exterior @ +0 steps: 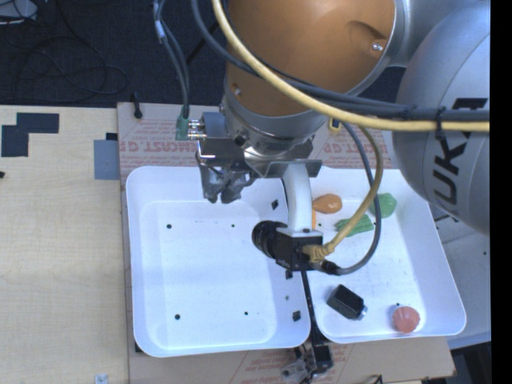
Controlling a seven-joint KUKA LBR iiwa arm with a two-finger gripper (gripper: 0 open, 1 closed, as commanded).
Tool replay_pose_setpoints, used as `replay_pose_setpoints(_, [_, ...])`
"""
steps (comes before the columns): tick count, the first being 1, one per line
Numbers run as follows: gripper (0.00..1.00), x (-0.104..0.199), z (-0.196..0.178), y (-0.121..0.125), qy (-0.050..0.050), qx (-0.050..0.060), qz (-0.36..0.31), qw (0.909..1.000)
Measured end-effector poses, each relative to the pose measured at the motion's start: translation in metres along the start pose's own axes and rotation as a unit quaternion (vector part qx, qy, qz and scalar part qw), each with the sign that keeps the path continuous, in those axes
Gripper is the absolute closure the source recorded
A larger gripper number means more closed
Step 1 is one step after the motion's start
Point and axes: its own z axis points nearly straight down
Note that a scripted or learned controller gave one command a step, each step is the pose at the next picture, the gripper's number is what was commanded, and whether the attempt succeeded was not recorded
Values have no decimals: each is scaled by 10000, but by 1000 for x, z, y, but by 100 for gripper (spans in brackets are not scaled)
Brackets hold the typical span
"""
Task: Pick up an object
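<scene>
Approach step, seemingly — gripper [226,187] poised over left bin [152,214] (grip state unclear). Candidates in right bin [448,294]: black block [346,302], pink ball [406,318] — next, reposition and descend.

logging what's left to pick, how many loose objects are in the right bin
4. An orange piece and a green piece lie near the far wall, a black block and a pinkish ball near the front. The arm may hide others.
</scene>
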Motion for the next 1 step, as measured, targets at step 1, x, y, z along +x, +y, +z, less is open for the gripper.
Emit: replay_pose_setpoints(1, [100, -29, 60, 43, 8, -31, 42, 10000])
